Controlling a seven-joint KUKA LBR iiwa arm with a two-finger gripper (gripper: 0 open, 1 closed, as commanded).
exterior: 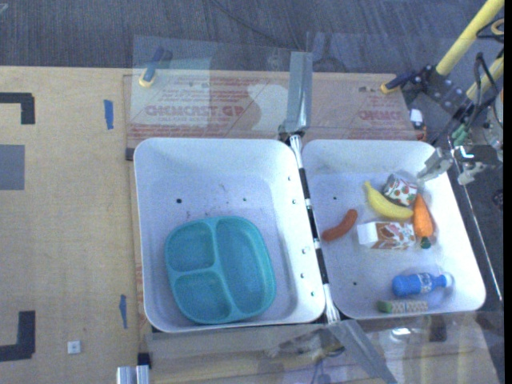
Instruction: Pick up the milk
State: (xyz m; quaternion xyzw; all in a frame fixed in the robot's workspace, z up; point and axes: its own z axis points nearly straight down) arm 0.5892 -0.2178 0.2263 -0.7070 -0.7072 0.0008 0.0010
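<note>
A small white-and-brown cardboard milk carton (387, 234) is lying flat in the right white bin (472, 270), touching an orange carrot (422, 217), looking light, stiff, best gripped across its narrow sides; gripper (436, 165) state unclear.

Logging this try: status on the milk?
Gripper at right bin's far right rim. Milk lying mid-bin, untouched. Banana, carrot crowd it.

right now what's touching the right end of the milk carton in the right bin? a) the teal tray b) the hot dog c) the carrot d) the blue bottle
c: the carrot lies against the right end of the milk carton in the right bin.
</note>
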